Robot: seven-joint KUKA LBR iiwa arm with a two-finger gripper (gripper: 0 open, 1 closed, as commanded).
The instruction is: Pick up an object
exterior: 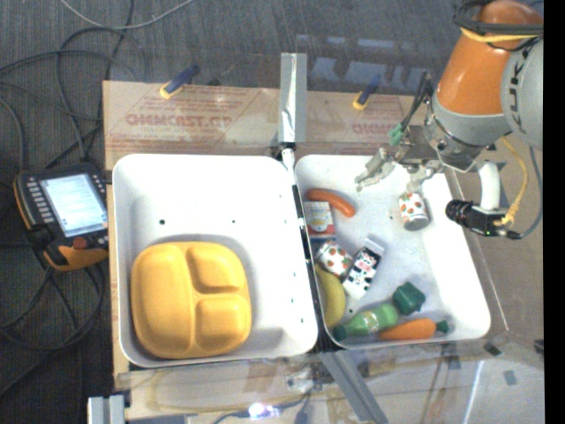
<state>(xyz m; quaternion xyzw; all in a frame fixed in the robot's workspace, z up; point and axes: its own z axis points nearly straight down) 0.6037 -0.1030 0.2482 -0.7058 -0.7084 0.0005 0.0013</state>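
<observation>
Hanging over the right bin (468,263), the gripper (395,170) spreads metal fingers apart, holding nothing (small spotted cup (412,210) just below); glossy yellow compartment tray (192,299) occupies the left bin (177,179).

Light was bright and even, from overhead. Both white bins (265,170) were near blown out, little wall detail. Soft shadow sat under the yellow tray (192,299) on its near side and along the left bin's left wall. Dark carpet (53,78) at far left stayed dim. Small glare spot at the near edge, on the bench frame (258,409). Overall slightly soft, grainy; small toys in the right bin lacked fine detail.
</observation>
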